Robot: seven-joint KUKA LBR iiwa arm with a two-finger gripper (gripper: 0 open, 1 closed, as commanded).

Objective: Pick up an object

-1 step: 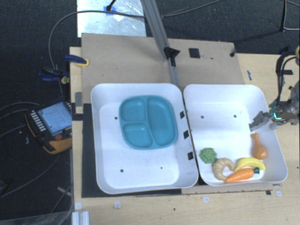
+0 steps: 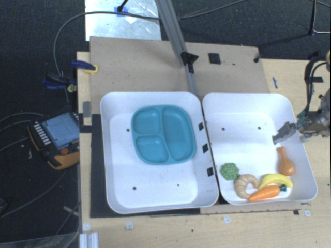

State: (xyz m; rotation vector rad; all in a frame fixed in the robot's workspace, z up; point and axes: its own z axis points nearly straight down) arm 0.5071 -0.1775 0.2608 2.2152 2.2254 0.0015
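Observation:
Several toy foods lie in the near right corner of the right bin (image 2: 243, 112): a green broccoli (image 2: 229, 170), a tan croissant (image 2: 244, 184), a yellow banana (image 2: 275, 180), an orange carrot (image 2: 265, 192) and an orange-brown drumstick (image 2: 285, 161). My gripper (image 2: 286, 132) reaches in over the bin's right rim. It hangs just above and behind the drumstick. Nothing shows in its grasp.
A blue divided plate (image 2: 163, 134) sits in the left bin (image 2: 116, 180). A slanted grey pole (image 2: 173, 27) stands behind the bins. Cables, clamps and a small device (image 2: 57, 133) lie off the bench at left.

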